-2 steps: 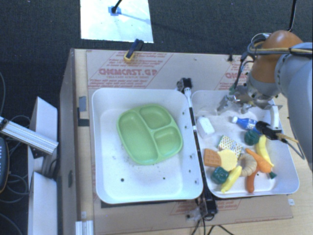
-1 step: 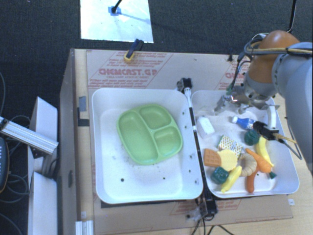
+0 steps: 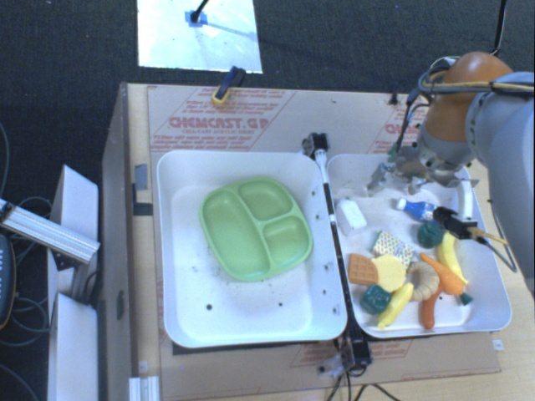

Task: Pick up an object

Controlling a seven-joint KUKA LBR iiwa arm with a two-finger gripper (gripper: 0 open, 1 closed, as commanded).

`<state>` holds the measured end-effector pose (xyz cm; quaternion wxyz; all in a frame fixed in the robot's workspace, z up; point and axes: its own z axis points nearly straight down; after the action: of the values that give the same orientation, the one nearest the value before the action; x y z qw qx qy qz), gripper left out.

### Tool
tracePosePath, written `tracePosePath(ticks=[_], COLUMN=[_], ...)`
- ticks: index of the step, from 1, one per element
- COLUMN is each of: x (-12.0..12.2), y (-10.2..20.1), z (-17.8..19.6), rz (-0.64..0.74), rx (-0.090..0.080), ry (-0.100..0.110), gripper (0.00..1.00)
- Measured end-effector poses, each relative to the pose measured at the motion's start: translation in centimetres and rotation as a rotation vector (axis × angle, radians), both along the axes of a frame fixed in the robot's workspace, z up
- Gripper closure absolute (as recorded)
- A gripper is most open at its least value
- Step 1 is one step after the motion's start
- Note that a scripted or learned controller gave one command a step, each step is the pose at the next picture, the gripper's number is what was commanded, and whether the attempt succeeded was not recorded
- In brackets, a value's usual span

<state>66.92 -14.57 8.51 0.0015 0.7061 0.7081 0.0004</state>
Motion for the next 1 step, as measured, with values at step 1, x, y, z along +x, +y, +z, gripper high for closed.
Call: tracePosePath(ticks=[1], x=[0.0], y=[-0.14], z=[0.01], rz=[0.0], rx=[0.0], ry=[0.0], gripper=[0.0])
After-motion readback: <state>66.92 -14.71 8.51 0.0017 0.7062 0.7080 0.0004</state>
